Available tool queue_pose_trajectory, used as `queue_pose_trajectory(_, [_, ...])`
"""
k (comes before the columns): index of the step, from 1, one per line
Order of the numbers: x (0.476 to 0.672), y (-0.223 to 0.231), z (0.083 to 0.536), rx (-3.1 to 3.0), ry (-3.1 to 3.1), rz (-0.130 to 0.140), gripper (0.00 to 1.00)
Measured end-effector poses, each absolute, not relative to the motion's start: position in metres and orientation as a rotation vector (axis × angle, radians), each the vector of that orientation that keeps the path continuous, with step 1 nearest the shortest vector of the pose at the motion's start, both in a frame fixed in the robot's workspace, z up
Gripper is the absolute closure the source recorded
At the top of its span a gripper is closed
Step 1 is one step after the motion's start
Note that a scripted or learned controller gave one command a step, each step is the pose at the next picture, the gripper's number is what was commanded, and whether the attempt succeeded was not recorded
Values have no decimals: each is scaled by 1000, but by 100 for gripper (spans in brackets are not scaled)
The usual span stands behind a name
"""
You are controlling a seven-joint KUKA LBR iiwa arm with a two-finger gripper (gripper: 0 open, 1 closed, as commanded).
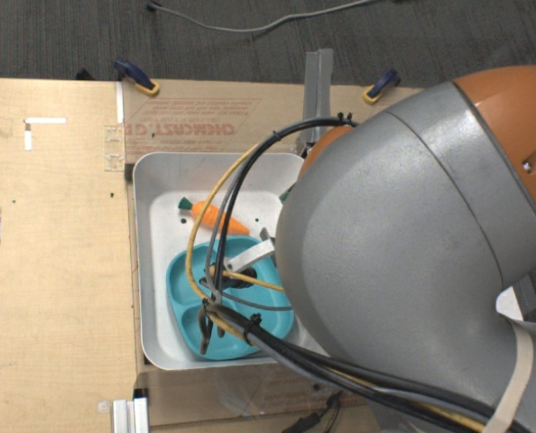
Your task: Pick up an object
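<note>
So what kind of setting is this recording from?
Most likely a robotics lab or test workcell: a white bin sits on a cardboard-covered bench held by spring clamps, loose cables run over a carpeted floor, and a large industrial arm looms over it.

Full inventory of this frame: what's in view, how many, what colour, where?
White bin: one in sight, white, centre of the bench, partly under the arm.
Sectioned plate: one, teal, front part of the bin.
Toy carrot: one, orange with a green end, behind the plate in the bin.
Clamps: two, blue and orange, at the bench's back edge.
Cardboard sheet: one, brown with red print, behind the bin.
Floor cable: one, grey, running to a power strip at the top.
Arm: one, grey with an orange band, from the right, covering the bin's right side.
Cables: black and yellow, looping to the tool over the plate.
</note>
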State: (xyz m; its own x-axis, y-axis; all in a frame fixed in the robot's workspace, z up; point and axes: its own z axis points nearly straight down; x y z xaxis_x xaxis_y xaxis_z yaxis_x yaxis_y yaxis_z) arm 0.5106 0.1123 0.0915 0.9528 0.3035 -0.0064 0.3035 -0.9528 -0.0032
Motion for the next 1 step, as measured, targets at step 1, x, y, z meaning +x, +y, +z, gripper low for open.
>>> queue_pose_trajectory(1, [502, 217, 91, -3091, -581, 6, 0])
